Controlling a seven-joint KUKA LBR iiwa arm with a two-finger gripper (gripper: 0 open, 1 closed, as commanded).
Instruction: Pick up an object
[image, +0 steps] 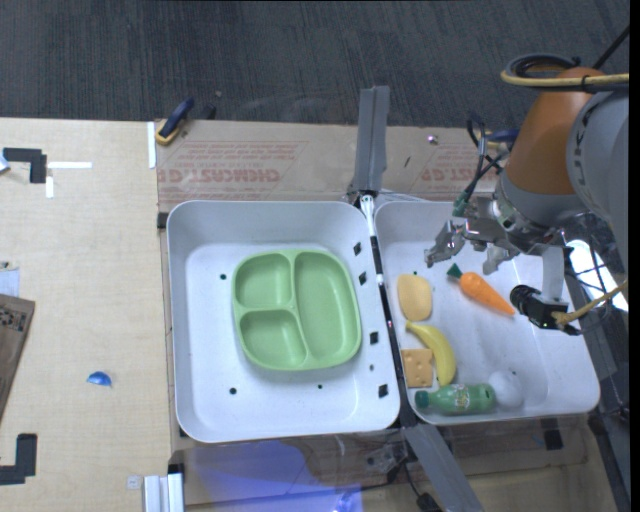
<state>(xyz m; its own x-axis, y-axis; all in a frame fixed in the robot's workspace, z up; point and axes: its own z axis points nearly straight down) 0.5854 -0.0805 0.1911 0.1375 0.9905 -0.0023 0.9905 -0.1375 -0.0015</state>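
Note:
My gripper (466, 256) hangs over the back of the right bin (560, 400), open, its two grey fingers spread with nothing between them. Just below and in front of it lies an orange carrot (485, 292), its green top pointing toward the fingers. Further left in the same bin rest a pale yellow rounded fruit (414, 296), a banana (436, 350), a tan cracker-like square (417, 369) and a green bottle (458, 398) lying on its side along the front wall.
The left bin (200, 400) holds a green divided plate (297, 308). A grey divider bar (372, 150) stands between the bins at the back. A black cable end (530, 303) hangs by the carrot's right tip.

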